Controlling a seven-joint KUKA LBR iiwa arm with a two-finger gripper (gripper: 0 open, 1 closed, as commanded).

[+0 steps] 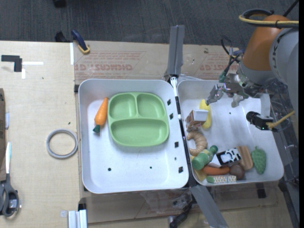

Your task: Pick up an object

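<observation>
My gripper hangs over the back of the right bin, open, with nothing between its fingers. Just below and left of it lie a yellow toy and a small brown box. Nearer the front of that bin are a croissant, a green bottle, an orange carrot, a black-and-white toy, a bread roll and a green leaf. The left bin holds a green divided plate and a carrot.
The metal divider runs between the two bins. On the bench to the left lie a grey ring, scissors and a blue clip. The arm's cables hang over the right bin's far side.
</observation>
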